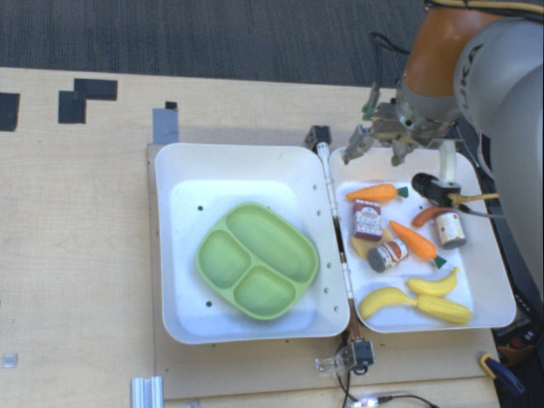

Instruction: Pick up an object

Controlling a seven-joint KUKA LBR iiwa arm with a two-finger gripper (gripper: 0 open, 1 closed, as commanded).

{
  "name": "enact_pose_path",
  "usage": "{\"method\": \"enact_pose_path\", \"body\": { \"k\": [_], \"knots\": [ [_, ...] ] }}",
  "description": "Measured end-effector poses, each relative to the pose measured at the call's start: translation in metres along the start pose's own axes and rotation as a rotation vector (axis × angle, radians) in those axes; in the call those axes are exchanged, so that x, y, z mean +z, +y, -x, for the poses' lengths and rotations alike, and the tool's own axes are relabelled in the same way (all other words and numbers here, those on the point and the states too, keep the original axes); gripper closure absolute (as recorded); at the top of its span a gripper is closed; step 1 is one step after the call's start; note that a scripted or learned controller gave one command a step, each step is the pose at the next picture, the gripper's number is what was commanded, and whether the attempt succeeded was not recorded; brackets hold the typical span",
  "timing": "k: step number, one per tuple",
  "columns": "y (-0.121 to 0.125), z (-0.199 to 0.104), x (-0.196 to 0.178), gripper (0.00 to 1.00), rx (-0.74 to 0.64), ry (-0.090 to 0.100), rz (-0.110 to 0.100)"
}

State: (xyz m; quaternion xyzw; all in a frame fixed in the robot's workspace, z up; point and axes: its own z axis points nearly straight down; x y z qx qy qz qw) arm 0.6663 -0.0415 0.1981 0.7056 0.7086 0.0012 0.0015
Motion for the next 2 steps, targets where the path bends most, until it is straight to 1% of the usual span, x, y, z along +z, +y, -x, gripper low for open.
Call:
{"method": "enact_pose_path", "body": {
  "k": [1, 2],
  "knots": [
    [-0.07, 0.045, 0.066, 0.0, 0.002, 0.0, -0.004],
    [-0.092, 0.054, 0.106, 0.0, 0.001, 0.003, 0.016]
  ]
}}
